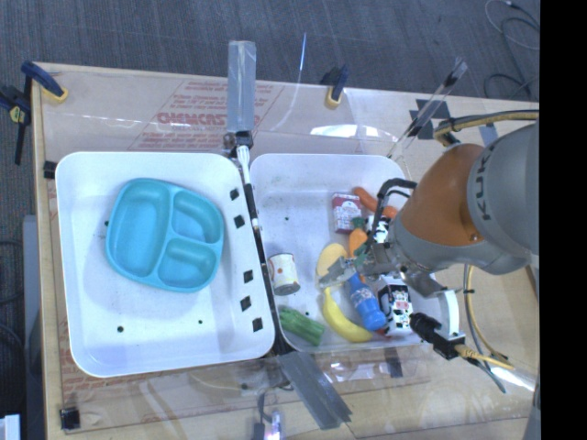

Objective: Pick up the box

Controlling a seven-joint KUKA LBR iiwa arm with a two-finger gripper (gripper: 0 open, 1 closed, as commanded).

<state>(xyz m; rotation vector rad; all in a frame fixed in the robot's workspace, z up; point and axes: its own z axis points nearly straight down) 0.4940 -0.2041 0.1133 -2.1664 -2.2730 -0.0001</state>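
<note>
A small dark red box [347,213] lies flat in the upper middle of the right bin [293,174]. A second small carton [396,304], white with black and red print, rests at the bin's lower right beside a blue bottle [366,304]. My gripper [360,259] hangs low over the middle of the right bin, just below the red box and above the blue bottle and a banana [336,316]. The arm's orange band and grey body hide the right part of the bin.
The right bin also holds a yellow lemon [329,258], an orange carrot [366,196], a small white cup [282,272] and a green vegetable [301,324]. The left bin [83,337] carries a blue divided tray [166,235]. Cables trail at the right.
</note>
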